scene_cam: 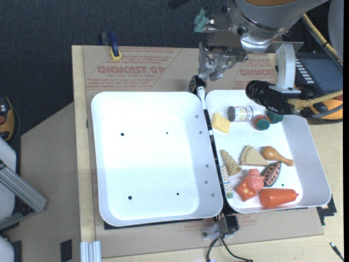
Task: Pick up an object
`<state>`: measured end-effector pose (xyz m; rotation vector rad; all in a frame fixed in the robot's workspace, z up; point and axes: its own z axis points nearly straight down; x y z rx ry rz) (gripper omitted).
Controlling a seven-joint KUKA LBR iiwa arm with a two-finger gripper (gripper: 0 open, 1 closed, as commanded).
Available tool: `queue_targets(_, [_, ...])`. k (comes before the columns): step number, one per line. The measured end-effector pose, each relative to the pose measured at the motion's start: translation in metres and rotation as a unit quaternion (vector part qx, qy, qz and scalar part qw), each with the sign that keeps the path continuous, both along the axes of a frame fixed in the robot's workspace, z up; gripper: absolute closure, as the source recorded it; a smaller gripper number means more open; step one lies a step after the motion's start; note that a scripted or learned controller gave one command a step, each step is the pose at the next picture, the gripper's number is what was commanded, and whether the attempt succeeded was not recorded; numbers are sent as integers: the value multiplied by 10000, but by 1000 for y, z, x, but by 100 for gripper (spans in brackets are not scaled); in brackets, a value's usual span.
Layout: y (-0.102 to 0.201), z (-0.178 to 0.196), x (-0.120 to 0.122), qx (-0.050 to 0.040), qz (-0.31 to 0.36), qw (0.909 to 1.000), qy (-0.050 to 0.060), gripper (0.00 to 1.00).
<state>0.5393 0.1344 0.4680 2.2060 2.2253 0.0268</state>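
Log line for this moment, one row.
gripper: above bins' far edge, nothing seen held | right bin: toys, incl. orange carrot | left bin

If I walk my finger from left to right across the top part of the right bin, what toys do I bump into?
Yellow cheese wedge → small grey-capped bottle lying on its side → teal and red round toy. All three lie in the right bin.
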Motion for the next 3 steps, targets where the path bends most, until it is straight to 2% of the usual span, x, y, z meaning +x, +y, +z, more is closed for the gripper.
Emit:
queue_targets(1, [51,-32,-60,-29,-1,9999,118,100])
queue_targets(2, [92,-85,-61,-39,-27,9999,117,100])
queue_targets(3, [91,-72,-60,-27,-29,10000,86,100])
